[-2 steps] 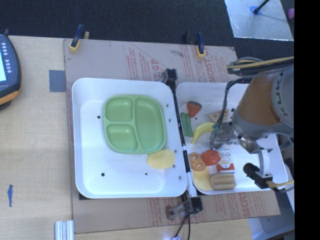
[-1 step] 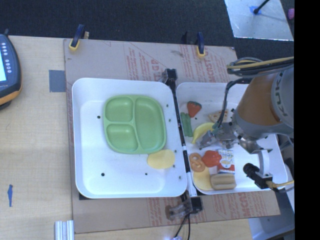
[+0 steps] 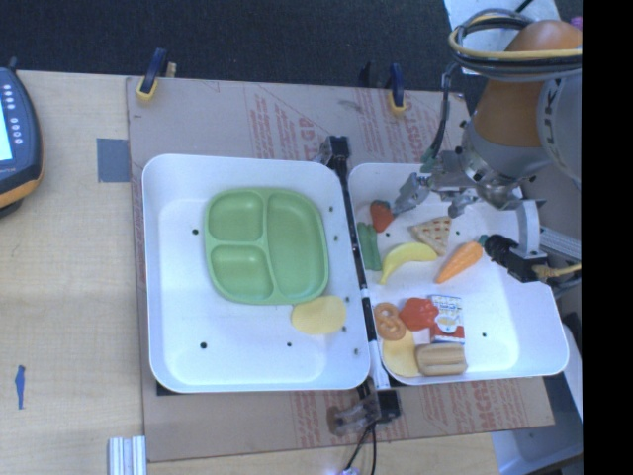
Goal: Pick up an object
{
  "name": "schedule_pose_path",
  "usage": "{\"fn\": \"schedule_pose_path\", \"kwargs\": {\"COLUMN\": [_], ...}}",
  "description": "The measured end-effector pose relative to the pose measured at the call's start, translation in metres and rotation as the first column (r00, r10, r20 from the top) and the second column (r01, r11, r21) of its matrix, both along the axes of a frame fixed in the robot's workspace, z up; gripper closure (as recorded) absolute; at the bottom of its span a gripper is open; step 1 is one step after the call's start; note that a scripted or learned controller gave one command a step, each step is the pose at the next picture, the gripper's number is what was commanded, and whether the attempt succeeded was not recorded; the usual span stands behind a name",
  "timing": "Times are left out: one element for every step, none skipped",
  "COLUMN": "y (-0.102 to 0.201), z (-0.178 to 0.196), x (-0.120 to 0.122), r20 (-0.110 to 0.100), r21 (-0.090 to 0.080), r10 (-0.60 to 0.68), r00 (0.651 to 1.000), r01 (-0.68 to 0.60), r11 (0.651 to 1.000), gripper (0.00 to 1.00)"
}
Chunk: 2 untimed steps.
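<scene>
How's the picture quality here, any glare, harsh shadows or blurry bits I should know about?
Camera view: lighting is even and fairly bright; the white bins look slightly washed out but the green plate and toy food read clearly. Shadows are soft, with a faint one beneath the claw. The whole frame is mildly soft, and the arm at the right is a little blurrier than the bench.

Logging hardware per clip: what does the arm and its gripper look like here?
The arm is grey with a broad orange band above the wrist, ringed by a looped black and yellow cable. Below it, the gripper is grey metal with dark, narrow jaws. A black fitting sticks out beside the wrist.
</scene>
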State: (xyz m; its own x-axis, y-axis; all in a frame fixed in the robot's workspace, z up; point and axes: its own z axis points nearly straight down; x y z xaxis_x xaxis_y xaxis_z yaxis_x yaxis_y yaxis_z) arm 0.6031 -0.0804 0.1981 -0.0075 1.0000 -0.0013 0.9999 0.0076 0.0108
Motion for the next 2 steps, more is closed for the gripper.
{"fn": "schedule_pose_path", "kwargs": {"y": [0.026, -0.015], "z": [-0.006, -0.109], "x": [0.034, 0.021], "r20": [-0.01, -0.011], "r21": [0.002, -0.001], "r10": [-0.001, -0.005], "r00": [1.0, 1.0], "r01": [0.001, 0.005], "r11": [1.0, 1.0], "gripper": [0.0, 0.0]}}
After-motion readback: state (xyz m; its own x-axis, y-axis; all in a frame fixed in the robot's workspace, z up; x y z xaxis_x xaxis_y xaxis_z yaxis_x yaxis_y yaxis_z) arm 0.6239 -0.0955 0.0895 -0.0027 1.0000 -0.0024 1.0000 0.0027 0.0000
